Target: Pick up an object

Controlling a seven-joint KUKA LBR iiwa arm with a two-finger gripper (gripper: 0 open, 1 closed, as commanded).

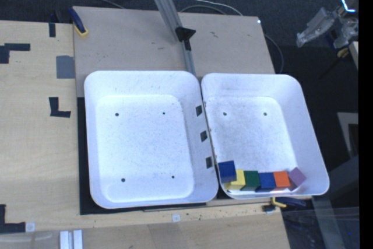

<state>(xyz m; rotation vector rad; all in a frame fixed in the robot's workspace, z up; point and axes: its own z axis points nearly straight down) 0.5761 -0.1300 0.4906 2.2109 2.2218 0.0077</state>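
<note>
Camera view: claw [326, 23] parked off table, finger state cannot be told. Blocks [259, 179] packed against right bin [291, 87] wall; grasp likely blocked.

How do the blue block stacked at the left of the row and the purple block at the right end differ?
The blue block sits raised, partly on the yellow block, while the purple block lies low against the right bin's corner wall. The blue one sits roughly square to the row; the purple one is turned at an angle. Both are small cubes at the bin's near edge.
</note>
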